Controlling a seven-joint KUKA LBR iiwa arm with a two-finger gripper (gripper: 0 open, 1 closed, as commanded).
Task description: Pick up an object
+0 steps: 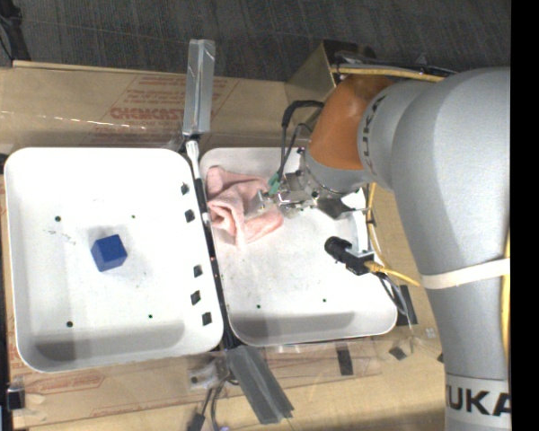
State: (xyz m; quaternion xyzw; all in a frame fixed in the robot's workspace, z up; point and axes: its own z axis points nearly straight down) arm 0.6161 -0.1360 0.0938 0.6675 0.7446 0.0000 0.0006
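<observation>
Brown cardboard covers the tabletop (90, 97) under two shallow white bins, with dark carpet beyond its far edge. Nearest the camera, grey metal brackets (251, 384) poke out below the seam where the bins meet. Left of that seam, the left bin (36, 330) holds a small blue cube (109, 251) standing alone on its floor, a little left of the middle and well apart from the walls. Across the seam, the right bin (296, 326) has a crumpled pink cloth (238, 206) lying in its far left corner, close against the divider. Just beside the cloth's right edge, the hand (274, 196) reaches in low from the right, its tip at or touching the fabric; whether its fingers are apart or together cannot be made out. Behind it rise the orange band (337, 133) and the bulky grey arm (449, 169), which overhangs the right bin's right side. A black cable fitting (346, 251) hangs below the wrist.
</observation>
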